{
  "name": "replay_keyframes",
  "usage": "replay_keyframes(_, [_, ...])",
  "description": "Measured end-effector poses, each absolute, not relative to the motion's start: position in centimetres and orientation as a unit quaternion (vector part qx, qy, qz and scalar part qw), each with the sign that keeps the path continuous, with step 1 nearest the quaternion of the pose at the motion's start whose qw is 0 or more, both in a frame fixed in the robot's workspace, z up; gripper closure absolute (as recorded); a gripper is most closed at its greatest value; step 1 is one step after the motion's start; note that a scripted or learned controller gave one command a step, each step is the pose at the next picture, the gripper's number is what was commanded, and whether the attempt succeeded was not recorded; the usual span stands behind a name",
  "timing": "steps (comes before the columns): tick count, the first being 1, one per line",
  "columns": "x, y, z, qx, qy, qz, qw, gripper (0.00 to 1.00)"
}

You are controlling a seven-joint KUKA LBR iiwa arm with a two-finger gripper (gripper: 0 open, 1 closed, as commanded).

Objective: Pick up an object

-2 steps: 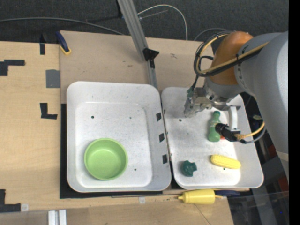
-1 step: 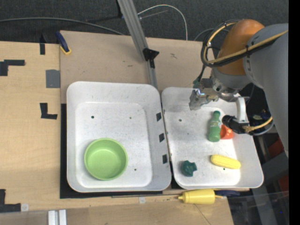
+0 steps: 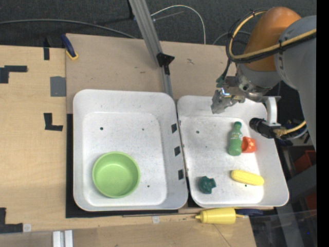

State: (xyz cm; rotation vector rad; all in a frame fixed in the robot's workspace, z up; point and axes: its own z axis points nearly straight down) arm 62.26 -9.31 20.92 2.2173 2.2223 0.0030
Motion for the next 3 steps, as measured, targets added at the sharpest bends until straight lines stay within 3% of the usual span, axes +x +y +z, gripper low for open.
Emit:
replay_keyframes(1, [62.3, -9.3, 23.0, 0.707, 0.708, 0.0003, 0.000, 1.00])
replay_keyframes(3, [63.5, 1.7, 21.6, 0.704, 0.710, 0.0000, -0.001, 1.00])
